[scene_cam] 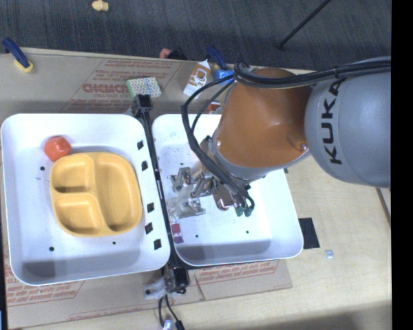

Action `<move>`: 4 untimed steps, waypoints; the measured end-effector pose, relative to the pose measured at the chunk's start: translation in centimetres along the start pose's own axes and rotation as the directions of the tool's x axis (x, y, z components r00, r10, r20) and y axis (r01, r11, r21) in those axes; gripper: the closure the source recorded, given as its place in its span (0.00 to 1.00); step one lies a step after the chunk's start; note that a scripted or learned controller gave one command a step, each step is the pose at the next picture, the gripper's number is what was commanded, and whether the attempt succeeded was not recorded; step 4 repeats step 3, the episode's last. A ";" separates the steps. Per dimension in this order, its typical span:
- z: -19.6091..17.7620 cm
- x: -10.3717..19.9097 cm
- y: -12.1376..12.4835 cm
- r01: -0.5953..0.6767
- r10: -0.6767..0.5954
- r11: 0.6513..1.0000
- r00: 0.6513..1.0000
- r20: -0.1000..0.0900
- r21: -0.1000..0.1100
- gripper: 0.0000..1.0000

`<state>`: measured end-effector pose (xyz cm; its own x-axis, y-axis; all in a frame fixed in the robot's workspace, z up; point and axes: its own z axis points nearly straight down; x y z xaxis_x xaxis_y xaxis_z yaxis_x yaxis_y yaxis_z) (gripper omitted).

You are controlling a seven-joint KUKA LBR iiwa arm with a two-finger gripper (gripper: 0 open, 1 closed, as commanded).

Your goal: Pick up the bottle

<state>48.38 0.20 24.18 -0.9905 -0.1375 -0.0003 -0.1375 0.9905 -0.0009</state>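
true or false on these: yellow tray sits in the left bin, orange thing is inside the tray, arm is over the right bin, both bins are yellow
1. The yellow divided tray sits in the left bin. True.
2. The small orange object lies inside one of the tray's compartments. False: it rests on the bin floor just beyond the tray's upper left corner.
3. The arm is over the right bin, with the hand low inside it. True.
4. Both bins are yellow. False: both are white.
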 end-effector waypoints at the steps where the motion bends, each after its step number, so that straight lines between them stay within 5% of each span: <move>1: 2.5 -0.6 3.5 0.080 -0.080 0.997 0.997 -0.003 -0.001 1.00; 2: -4.3 -1.0 8.6 0.349 -0.349 0.937 0.937 0.002 0.000 1.00; 3: 2.8 -2.3 12.0 0.414 -0.414 0.910 0.910 -0.002 -0.001 1.00; 4: 2.8 -2.3 12.0 0.414 -0.414 0.910 0.910 -0.002 -0.001 1.00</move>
